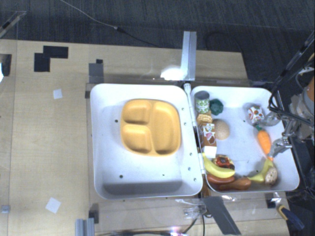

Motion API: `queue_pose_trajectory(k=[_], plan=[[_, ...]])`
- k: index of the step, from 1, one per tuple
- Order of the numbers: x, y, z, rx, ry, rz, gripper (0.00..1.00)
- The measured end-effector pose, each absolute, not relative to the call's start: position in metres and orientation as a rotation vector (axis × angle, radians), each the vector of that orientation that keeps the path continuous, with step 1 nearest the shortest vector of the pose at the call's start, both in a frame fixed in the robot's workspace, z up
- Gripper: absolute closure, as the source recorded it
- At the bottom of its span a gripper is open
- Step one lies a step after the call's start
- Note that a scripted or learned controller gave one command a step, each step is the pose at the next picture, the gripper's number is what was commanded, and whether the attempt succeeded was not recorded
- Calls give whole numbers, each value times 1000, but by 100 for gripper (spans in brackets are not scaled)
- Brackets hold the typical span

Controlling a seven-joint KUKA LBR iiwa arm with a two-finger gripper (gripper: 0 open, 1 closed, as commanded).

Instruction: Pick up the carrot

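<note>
At the right edge of the frame the gripper [281,144] hangs low over the right bin [236,127], fingers apart, one tip just beside the carrot [265,141] lying on the bin floor. No label is readable on the small patterned can [255,114] above it. Bananas [220,168] line the bin's lower wall; the yellow divided tray [149,127] sits in the left bin [108,146].

Pale wooden bench [44,146], dark carpet [147,9]
</note>
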State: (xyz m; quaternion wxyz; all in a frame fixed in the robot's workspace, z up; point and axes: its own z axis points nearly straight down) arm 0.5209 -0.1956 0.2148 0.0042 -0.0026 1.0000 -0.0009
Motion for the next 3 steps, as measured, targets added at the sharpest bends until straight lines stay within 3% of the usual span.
queue_pose_trajectory(k=[1,2,3], plan=[[550,-205,94,117,3127,-4,0],[532,-169,90,424,3097,-4,0],[511,-169,90,427,3093,-3,0]])
